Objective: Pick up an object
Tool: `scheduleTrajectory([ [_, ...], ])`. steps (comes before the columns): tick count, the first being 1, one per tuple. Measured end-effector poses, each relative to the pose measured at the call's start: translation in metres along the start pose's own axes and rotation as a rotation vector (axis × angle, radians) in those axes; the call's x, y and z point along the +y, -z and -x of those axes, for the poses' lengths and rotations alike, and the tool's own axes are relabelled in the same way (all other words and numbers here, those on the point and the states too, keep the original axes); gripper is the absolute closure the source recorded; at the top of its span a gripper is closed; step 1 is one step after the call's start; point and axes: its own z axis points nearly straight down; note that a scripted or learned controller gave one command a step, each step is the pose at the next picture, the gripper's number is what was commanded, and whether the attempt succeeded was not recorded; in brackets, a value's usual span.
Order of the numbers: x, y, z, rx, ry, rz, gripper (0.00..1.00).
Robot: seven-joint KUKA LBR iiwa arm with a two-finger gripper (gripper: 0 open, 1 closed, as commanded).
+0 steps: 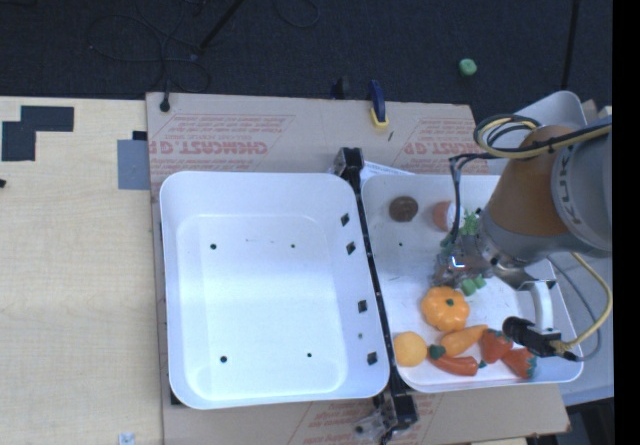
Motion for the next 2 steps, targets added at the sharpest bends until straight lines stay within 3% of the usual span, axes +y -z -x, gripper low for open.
scheduleTrajectory([
  [1,0.021,0.112,-0.039,-0.001,0.009,0.016,1.00],
  [2,-0.028,0.034,-0.034,0.000,0.003,-0.002,1.00],
])
